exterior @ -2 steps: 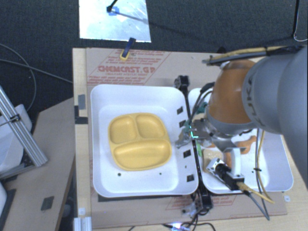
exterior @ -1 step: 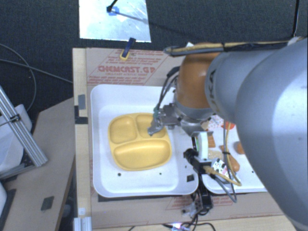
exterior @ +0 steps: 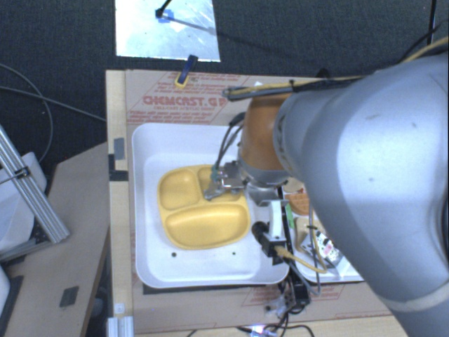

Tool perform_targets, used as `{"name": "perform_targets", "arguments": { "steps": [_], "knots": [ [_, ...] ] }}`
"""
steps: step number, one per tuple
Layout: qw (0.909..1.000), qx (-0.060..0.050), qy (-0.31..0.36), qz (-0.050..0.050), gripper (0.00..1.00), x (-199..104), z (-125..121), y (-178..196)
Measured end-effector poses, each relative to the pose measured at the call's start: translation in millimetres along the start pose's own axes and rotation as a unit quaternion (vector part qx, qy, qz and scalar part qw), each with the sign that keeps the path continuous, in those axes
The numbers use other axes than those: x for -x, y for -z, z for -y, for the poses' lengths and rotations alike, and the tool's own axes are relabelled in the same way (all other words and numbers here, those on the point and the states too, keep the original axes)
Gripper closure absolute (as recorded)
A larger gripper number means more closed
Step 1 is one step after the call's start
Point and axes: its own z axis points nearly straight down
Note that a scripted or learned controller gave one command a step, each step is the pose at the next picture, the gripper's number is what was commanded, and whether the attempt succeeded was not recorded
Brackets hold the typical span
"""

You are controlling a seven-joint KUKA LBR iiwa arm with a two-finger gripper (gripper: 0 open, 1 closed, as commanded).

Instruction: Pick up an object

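Note:
A yellow divided plate [exterior: 198,222] lies in the left white bin [exterior: 150,148], a little left of the bin's middle. My gripper [exterior: 222,182] hangs over the plate's upper right rim, at or just above the edge of a small compartment. The wrist with its orange band [exterior: 260,137] rises right behind it. From this angle the wrist and cables hide how the gripper meets the plate. Nothing shows as lifted.
The grey arm [exterior: 365,167] covers most of the right bin [exterior: 345,275]. Beside the arm I can make out an orange item [exterior: 300,203], a green-and-white item [exterior: 288,222] and a white item with dark marks [exterior: 325,245]. Cardboard [exterior: 175,102] lies under the bins.

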Motion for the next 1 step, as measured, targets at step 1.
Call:
{"name": "perform_targets", "arguments": {
  "steps": [1],
  "knots": [
    [0.9999, 0.011, -0.003, -0.001, 0.00, -26.3, 68.9, -6.7]
  ]
}}
